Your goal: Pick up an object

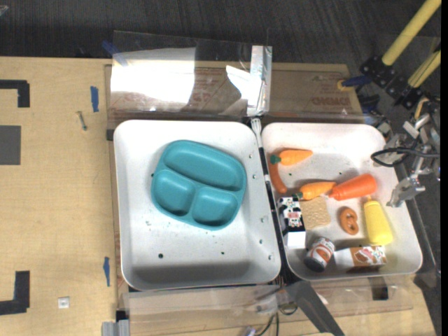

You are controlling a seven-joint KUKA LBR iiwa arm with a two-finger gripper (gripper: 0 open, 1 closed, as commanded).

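Note:
The right bin [329,135] holds several toy foods. A carrot with a green top [292,157] lies near its back left. Two more orange carrots [318,187] [355,185] lie end to end across the middle. In front of them are a black-and-white carton [290,212], a tan bread slice [316,212], a small orange round piece [348,219] and a yellow bottle [377,222]. A small can [320,253] and a labelled box [365,256] lie along the front wall. The left bin [140,250] holds a teal divided plate [199,184].
Clear plastic sheeting [189,82] stands behind the left bin. Cables and metal fittings [409,163] crowd the right bin's right rim. Yellow bars [416,23] cross the upper right corner. Flat wooden bench [49,208] extends to the left.

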